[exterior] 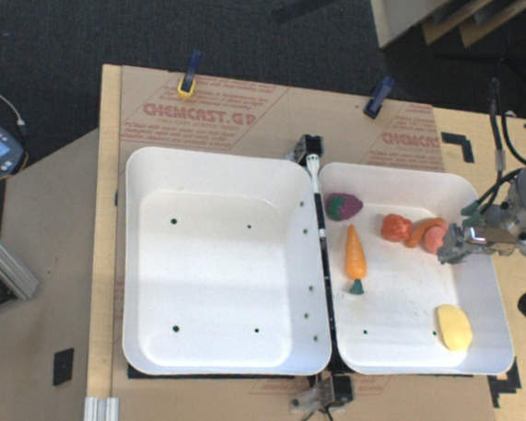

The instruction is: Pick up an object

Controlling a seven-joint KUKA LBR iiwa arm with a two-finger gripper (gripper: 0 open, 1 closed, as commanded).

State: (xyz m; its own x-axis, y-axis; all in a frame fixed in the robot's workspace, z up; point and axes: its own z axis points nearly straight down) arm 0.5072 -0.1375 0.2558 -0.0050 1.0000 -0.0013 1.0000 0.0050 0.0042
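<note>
Gripper (454, 244) low in the right bin (490, 305), beside the pink toy (434, 237) (finger spread impossible to tell)

We find a robotics lab: two shallow white plastic bins (220, 178) clamped on a brown cardboard-covered bench (254, 107), loose black cables (502, 149), dark carpeted floor (78, 11)

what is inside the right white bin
The right white bin holds a purple round toy, an orange carrot, a red-orange piece, a yellow lump. The hand partly covers a pinkish piece.
</note>
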